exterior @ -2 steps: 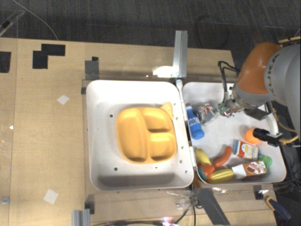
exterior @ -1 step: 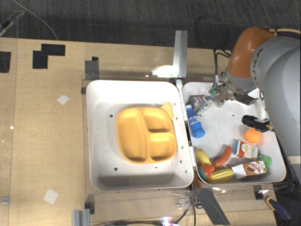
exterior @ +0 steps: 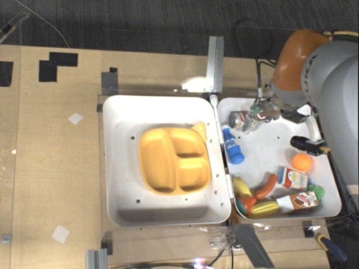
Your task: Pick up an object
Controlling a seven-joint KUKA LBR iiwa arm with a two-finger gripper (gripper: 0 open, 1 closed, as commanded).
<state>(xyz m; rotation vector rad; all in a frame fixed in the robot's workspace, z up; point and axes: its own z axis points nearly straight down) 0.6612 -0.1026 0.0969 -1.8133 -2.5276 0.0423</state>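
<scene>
My gripper hangs low over the far left part of the right bin. A small silver can with a red mark lies right beside its tip, touching or almost touching it. I cannot make out whether the can sits between the fingers. A blue bottle lies just in front of the can, along the bin's left wall.
An orange ball, two juice cartons, a red sausage, yellow fruit pieces and a green item crowd the right bin's near side. A yellow divided tray lies in the left bin.
</scene>
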